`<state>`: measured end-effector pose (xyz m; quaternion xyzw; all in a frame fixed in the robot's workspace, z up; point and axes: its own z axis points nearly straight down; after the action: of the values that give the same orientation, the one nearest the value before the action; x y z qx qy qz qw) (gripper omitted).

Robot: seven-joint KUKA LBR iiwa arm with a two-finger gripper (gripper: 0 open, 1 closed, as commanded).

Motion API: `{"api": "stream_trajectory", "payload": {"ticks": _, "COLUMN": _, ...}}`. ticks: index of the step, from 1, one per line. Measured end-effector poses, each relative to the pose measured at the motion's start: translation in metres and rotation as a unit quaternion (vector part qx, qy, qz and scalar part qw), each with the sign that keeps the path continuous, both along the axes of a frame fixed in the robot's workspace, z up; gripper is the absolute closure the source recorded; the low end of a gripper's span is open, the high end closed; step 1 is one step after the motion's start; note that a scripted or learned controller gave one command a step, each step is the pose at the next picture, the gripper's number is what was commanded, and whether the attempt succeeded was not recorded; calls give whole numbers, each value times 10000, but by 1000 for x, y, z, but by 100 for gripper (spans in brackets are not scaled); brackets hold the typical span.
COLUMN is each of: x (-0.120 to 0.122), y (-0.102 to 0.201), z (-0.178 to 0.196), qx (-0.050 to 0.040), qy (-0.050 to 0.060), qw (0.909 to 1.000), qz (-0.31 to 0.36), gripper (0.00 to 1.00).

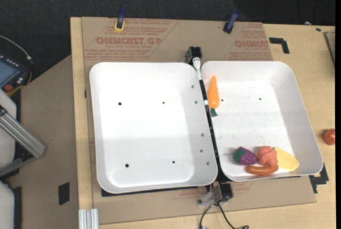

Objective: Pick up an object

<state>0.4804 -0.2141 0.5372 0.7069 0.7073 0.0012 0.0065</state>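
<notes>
An orange toy carrot [213,92] with a green top lies along the left wall of the right bin [256,116]. In that bin's near right corner several toy foods sit bunched together: purple grapes [245,156], a red-orange fruit [267,155], a yellow piece [286,160] and a red-orange sausage [261,170] in front of them.
The left bin [144,127] sits beside the right one on a cardboard sheet [160,36] held by a yellow clip [120,23] and a blue clip [231,21]. A small orange object [329,137] lies on the bench at the far right.
</notes>
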Motion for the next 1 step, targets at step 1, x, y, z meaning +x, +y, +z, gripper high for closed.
{"api": "stream_trajectory", "payload": {"ticks": 1, "x": -1, "y": 58, "z": -88, "qx": 57, "qy": 99, "qw": 9999, "qz": 26, "gripper": 100}}
